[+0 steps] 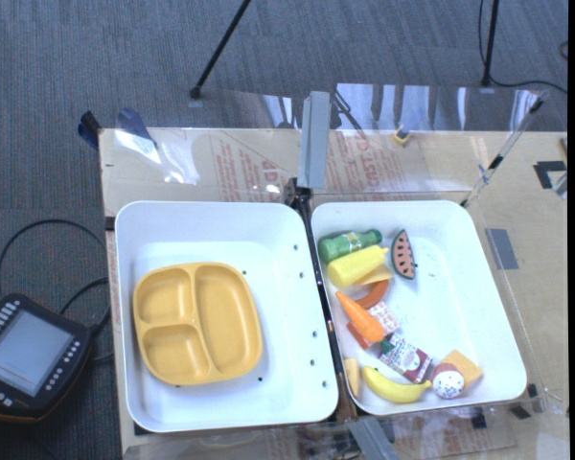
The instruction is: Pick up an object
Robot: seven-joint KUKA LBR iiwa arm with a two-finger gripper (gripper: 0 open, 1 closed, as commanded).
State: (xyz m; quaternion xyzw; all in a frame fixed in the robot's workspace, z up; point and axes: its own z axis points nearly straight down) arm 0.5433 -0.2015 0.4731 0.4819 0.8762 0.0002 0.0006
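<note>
Two white bins side by side on the counter.
The left bin [134,233] carries a yellow divided plate [197,322]. Toy food crowds the right bin [479,286]: green bottle [348,244], watermelon slice [402,254], carrot [361,318], banana [395,387]. I cannot tell the pincer's state.

The brown counter [220,161] holds two white bins side by side: the left bin [287,257] and the right bin [460,247].
</note>
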